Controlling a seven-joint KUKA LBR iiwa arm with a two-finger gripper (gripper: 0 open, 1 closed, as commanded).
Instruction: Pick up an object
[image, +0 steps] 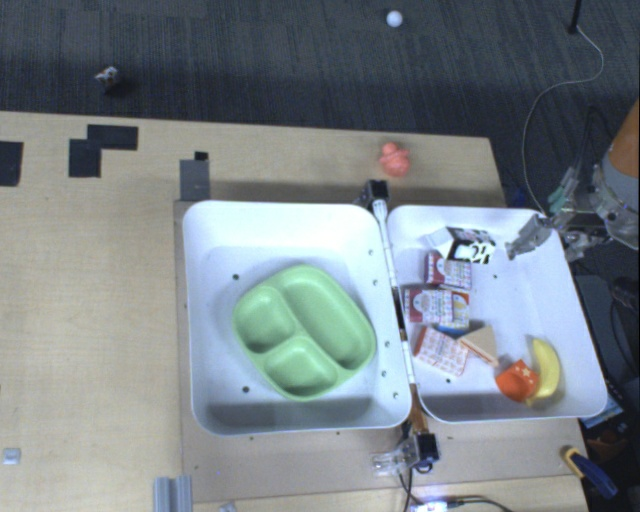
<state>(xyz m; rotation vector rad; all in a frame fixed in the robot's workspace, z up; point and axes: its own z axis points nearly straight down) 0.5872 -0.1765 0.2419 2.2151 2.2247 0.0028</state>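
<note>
We see the arm (622, 165) leaning in at the right bin's (560, 300) upper right corner, gripper (548, 232) over the rim, fingers spread and holding nothing. The banana (546, 368), red toy (516, 381) and cartons (444, 300) lie in that bin.

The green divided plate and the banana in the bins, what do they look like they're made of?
The green divided plate looks like moulded plastic: one even pale green, smooth, soft-edged compartments, a slight sheen. The banana in the right bin is probably a plastic toy, since its yellow is very uniform and smooth, though at this size a real one cannot be ruled out.
</note>
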